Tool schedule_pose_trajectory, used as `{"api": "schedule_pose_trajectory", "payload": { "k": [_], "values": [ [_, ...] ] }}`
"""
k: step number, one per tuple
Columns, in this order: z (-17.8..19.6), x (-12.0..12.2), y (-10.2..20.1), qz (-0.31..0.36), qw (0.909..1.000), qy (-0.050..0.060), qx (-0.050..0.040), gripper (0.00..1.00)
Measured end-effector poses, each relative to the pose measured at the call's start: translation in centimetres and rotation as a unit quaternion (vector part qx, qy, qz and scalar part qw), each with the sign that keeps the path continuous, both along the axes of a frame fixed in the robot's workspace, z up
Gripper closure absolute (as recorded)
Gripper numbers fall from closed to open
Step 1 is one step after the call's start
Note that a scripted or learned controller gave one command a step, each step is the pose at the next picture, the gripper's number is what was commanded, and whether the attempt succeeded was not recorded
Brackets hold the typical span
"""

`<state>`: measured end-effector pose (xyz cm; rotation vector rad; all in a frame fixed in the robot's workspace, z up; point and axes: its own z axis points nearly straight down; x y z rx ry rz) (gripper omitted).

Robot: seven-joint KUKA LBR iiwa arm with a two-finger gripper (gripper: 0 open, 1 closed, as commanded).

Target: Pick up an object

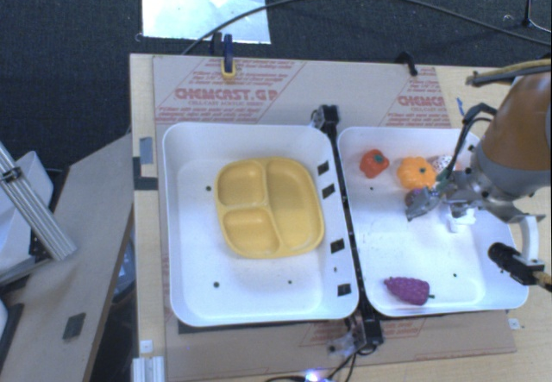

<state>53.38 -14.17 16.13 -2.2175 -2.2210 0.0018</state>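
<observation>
The likeliest slip, as I judge it, is the claw [429,199] closing beside the small round orange plastic pumpkin [417,172] and nudging it off across the right-hand white bin [379,281]. That pumpkin sits in the bin's upper middle, just above the claw tip and touching or nearly so. How far the claw is open I cannot tell.

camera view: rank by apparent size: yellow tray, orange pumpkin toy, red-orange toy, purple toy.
1. yellow tray, by far the largest
2. purple toy
3. orange pumpkin toy, close to the purple toy; unsure
4. red-orange toy, smallest
</observation>
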Motion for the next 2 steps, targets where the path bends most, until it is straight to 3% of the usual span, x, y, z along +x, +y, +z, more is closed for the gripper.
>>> {"api": "schedule_pose_trajectory", "payload": {
  "k": [1,2],
  "values": [
    [-4.2,0.0,0.0,0.0,1.0,-0.001,-0.0002,0.0],
    [-2.9,0.1,-0.1,-0.001,1.0,-0.003,-0.001,1.0]
  ]
}}
